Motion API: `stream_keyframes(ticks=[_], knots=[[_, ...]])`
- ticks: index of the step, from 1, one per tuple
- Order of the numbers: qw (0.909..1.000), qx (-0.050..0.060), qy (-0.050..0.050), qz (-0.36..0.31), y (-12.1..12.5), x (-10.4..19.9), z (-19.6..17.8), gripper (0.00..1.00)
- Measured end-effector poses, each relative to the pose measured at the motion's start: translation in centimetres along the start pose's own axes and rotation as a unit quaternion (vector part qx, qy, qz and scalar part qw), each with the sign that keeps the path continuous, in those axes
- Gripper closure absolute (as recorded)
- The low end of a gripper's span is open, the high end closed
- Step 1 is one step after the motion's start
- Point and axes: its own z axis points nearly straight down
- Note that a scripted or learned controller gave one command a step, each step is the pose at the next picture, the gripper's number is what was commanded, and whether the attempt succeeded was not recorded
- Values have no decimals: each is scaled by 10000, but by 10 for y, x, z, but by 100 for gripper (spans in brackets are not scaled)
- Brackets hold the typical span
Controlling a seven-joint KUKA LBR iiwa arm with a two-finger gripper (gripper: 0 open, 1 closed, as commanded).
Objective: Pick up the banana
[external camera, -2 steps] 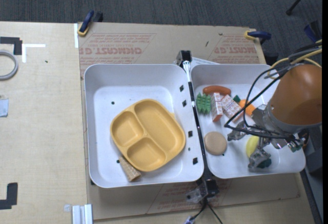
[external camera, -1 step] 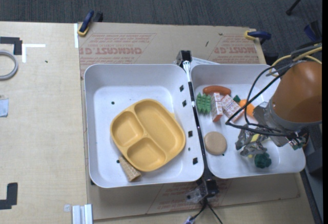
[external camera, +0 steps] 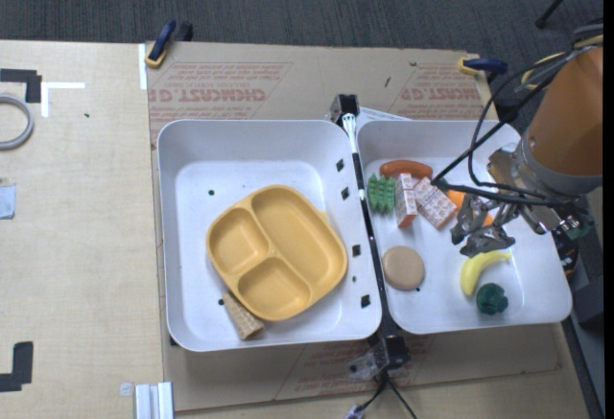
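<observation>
The banana (external camera: 479, 269), small, yellow and curved, lies in the right bin (external camera: 537, 312) near its front right. My gripper (external camera: 485, 235) hangs just above the banana's upper end, close to it or touching it; the arm's orange band (external camera: 572, 120) and cables hide the wrist. Nothing is visibly lifted, and the banana rests on the bin floor.
Right bin: green broccoli (external camera: 491, 298) just in front of the banana, a tan round bun (external camera: 403, 267), small cartons (external camera: 426, 200), a green piece (external camera: 382, 193), a red sausage (external camera: 406, 168). Left bin: a yellow divided plate (external camera: 278, 252) and a brown wafer (external camera: 243, 317).
</observation>
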Motion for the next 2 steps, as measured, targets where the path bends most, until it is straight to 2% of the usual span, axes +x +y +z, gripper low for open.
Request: stream_keyframes(ticks=[1,2], knots=[[10000,-2,2,3,0,0,0,0],[9997,-7,10,224,-16,5,57,0]])
